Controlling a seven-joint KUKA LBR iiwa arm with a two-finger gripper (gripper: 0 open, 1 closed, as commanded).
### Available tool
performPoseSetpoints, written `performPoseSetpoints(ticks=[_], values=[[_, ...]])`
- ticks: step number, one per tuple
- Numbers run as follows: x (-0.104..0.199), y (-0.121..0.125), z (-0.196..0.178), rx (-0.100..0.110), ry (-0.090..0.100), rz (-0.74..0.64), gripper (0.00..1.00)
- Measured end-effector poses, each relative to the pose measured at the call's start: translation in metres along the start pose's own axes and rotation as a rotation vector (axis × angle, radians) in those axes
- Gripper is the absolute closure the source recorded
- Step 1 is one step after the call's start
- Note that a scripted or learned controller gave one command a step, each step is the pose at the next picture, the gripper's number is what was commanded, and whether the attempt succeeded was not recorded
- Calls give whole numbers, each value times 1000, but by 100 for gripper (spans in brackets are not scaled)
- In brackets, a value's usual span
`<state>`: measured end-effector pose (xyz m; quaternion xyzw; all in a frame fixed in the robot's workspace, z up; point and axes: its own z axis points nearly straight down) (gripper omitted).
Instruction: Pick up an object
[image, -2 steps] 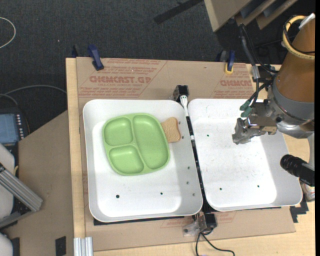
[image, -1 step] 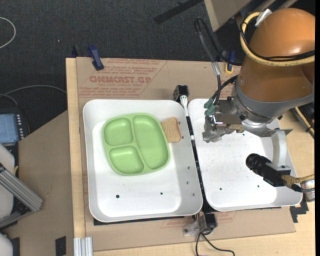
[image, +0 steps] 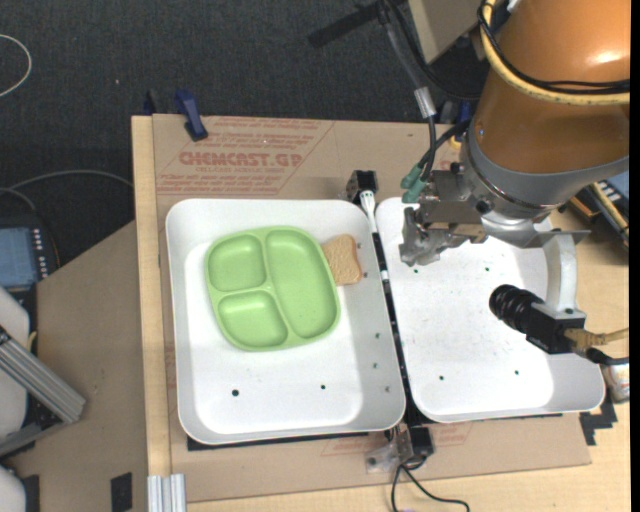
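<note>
Gripper hovering over far-left corner of right bin; open or closed, cannot tell. Green divided plate lying in left bin, tan slab touching it.

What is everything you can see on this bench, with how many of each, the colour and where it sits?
cardboard: 1, brown with red print, flat on the bench
left bin: 1, white, on the cardboard
right bin: 1, white, on the cardboard, beside the left bin
plate: 1, green, three compartments, in the left bin
cracker: 1, tan, in the left bin, against the plate's far right edge
clamp: 1, blue, at the cardboard's far left corner
arm: 1, grey and orange, reaching in from the right
gripper: 1, grey, over the right bin's far left part
</note>
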<state>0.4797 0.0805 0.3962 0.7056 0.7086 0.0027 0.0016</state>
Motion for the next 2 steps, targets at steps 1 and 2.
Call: performPoseSetpoints(ticks=[1, 2], values=[[-37, 1, -74, -5, -1, 8, 100], [9, -1, -53, 11, -2, -1, 100]])
